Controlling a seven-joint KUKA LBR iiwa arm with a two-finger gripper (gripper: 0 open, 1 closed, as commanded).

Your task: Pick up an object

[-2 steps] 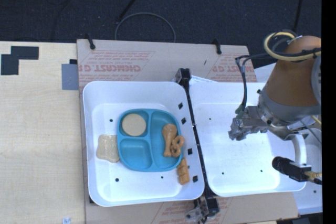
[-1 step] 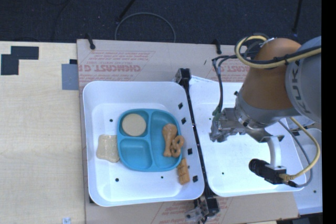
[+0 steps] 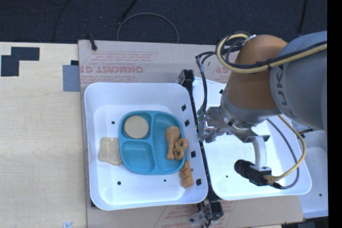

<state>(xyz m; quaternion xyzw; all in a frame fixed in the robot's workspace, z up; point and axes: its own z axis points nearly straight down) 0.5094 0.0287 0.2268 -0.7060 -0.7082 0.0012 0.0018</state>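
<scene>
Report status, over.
Gripper at left wall of right bin. Blue tray with round biscuit and pretzel in left bin, apart from gripper. Bin walls between them.

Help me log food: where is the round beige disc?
Camera view: the round beige disc lies in the upper-left compartment of the blue tray, in the left bin, left of the pretzel.
</scene>
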